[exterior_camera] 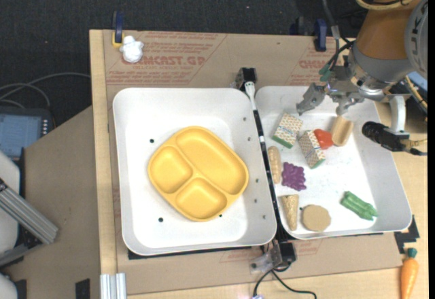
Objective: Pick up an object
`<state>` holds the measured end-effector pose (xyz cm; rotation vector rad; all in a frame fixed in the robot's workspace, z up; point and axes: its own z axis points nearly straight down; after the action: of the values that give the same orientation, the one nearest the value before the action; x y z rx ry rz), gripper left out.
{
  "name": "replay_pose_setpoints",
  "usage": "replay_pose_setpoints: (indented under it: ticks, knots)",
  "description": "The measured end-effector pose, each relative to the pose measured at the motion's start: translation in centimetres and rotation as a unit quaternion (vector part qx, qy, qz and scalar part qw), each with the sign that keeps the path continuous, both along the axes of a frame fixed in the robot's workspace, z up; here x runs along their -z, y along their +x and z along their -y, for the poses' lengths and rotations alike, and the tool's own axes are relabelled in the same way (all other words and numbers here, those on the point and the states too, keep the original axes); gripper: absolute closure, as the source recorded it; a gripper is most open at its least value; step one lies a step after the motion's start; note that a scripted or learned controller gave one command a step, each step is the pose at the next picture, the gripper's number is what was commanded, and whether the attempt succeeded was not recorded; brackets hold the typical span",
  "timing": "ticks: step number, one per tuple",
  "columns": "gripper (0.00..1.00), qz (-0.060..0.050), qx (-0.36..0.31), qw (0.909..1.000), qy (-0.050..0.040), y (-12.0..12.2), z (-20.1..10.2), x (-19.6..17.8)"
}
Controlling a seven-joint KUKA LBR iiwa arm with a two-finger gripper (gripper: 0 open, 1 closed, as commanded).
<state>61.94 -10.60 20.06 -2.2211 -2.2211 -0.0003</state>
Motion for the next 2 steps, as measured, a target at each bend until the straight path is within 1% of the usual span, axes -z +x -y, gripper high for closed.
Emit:
replay_pose_setpoints:
  ticks: [1, 2]
  knots:
    - [0.00, 0.004, -0.001, 1.0000, -0.0009, -2.3, 3.1, 10.3]
    - [0.00, 0.001, -0.001, 1.0000, -0.0007, 4.8, 3.3, 11.7]
